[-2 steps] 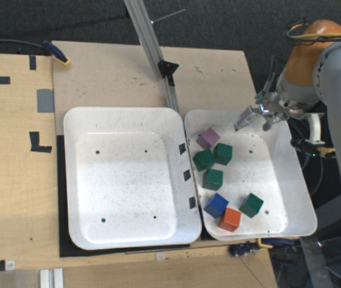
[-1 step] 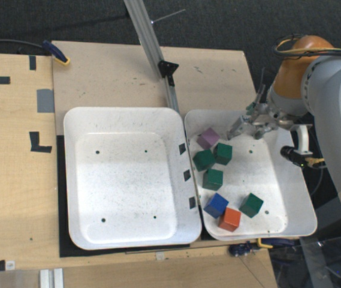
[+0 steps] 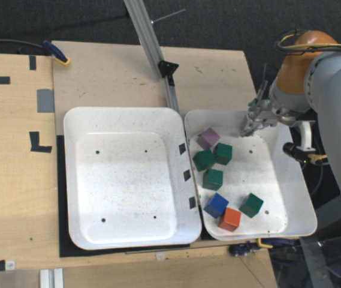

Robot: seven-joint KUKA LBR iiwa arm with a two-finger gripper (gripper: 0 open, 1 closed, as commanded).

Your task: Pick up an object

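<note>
Camera view: matte cubes (image 3: 213, 178), white bin (image 3: 293, 209)

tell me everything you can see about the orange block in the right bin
The orange block is a small, matte cube that looks like foam or painted wood. It rests turned at an angle on the floor of the right bin, near its front-left corner. Its upper-left edge touches or nearly touches the blue block. The gripper is far from it.
</note>
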